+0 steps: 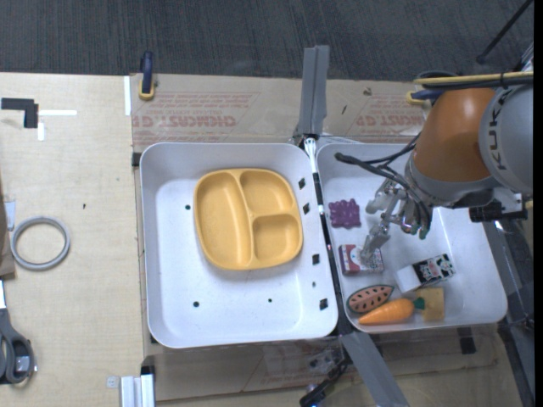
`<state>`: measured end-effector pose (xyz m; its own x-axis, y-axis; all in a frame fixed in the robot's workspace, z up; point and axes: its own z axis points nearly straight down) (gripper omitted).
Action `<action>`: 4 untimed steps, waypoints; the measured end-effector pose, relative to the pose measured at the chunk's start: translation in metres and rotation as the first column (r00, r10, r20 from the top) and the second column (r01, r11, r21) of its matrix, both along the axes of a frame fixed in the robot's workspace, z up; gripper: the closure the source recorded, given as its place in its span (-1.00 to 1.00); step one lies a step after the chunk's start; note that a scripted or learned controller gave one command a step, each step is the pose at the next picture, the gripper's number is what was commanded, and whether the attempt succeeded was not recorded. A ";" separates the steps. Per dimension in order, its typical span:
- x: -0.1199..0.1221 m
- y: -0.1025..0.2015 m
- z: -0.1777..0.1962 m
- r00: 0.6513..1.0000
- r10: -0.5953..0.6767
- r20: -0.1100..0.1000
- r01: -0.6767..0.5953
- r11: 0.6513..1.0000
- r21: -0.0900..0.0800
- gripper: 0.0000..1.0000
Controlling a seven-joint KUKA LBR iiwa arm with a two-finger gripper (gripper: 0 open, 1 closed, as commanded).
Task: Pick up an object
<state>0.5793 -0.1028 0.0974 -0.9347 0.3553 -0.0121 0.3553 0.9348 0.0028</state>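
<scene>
Right now we have the claw (373, 248) hanging low in the right bin (475, 312), its tip just above the small red-and-white packet (349, 259), and we cannot tell how its jaws stand. Purple grapes (344, 214) lie just to the far side of the packet; a carrot (386, 312), a seeded fruit slice (370, 298), a yellow block (433, 303) and a black-and-white carton (433, 270) crowd the near side. The left bin (170, 312) bears a yellow divided plate (248, 219). We judge the packet the likeliest target: we should centre over it, descend straight, and avoid nudging the grapes.
</scene>
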 end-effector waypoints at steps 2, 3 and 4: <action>0.081 -0.008 -0.003 0.820 -0.572 -0.007 0.572 0.820 0.002 -1.00; 0.079 -0.004 -0.006 0.981 -0.192 -0.013 0.192 0.981 -0.001 -1.00; 0.066 -0.011 0.016 0.996 -0.092 -0.009 0.092 0.996 0.000 -1.00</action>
